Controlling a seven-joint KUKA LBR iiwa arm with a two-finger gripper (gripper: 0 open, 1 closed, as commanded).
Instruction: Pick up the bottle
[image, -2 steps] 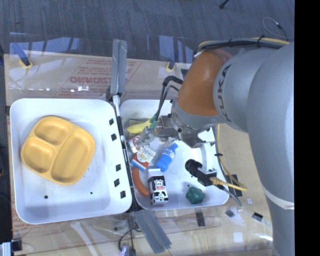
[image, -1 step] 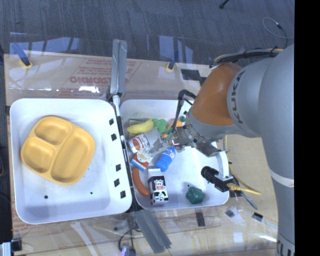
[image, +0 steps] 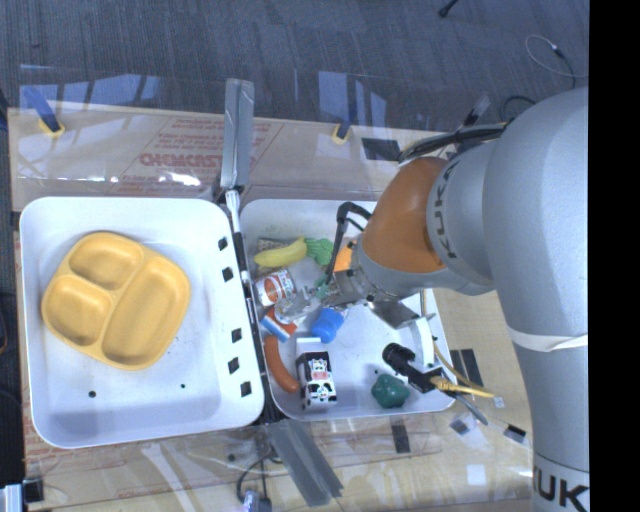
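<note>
Right now the arm (image: 470, 220) hangs low over the right bin (image: 420, 405), its orange band above the wrist covering most of what lies under it. The jaws (image: 335, 285) seem to sit at the wrist's lower left end, down among the clutter, and whether they are wide, narrow or closed on something I cannot tell.

The bottle (image: 280, 290) lies on its side near the bin's left wall, a clear body with a red and white label, its far end pointing toward a blue cap (image: 326, 323). It sits just left of the jaws, close to them, perhaps touching; the contact itself is hidden.

To do this step well, I judge the jaws should straddle the bottle across its narrow width, not along its length, and close around the middle of the body so it does not swing. Clear plastic lying flat will likely roll or squirt sideways under an off-centre pinch. Neighbours crowd it: a banana (image: 280, 253) just behind, an orange strip (image: 279, 366) and a small carton (image: 317, 378) in front. A straight descent and a straight lift should keep those from being dragged along.

The left bin (image: 60, 420) carries a yellow tray (image: 115, 298), well apart.
</note>
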